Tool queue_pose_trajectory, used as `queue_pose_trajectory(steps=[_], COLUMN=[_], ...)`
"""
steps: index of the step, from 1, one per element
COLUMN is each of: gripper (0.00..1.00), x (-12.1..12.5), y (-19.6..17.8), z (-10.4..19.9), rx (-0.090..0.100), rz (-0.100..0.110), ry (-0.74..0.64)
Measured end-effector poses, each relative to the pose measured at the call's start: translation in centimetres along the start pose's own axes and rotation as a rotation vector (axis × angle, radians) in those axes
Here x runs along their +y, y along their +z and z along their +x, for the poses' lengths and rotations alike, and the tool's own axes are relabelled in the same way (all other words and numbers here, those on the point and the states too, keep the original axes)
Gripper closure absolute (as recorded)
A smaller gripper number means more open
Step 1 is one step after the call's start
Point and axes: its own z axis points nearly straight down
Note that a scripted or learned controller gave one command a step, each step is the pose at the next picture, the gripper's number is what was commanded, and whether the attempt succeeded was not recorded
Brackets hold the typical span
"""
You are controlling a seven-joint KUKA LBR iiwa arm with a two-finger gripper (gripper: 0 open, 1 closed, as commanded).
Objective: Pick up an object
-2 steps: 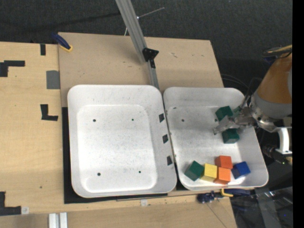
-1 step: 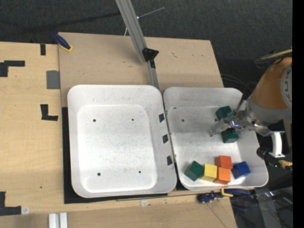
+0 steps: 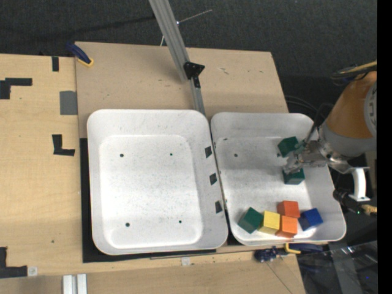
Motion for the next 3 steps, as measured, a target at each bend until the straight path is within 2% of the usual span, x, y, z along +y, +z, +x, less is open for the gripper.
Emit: queue_pose_trajectory(steps=[1,2,3], gripper=[1.00,1.00,1.00], x=[0.3,0.5,0.5], y=[-6.3,-10.8,-9.7], z=[0.0,0.0,0.0], rx=[0.008,0.008,0.008], rz=[0.010,0.010,0.016], ry=[-0.001,-0.001,0.000])
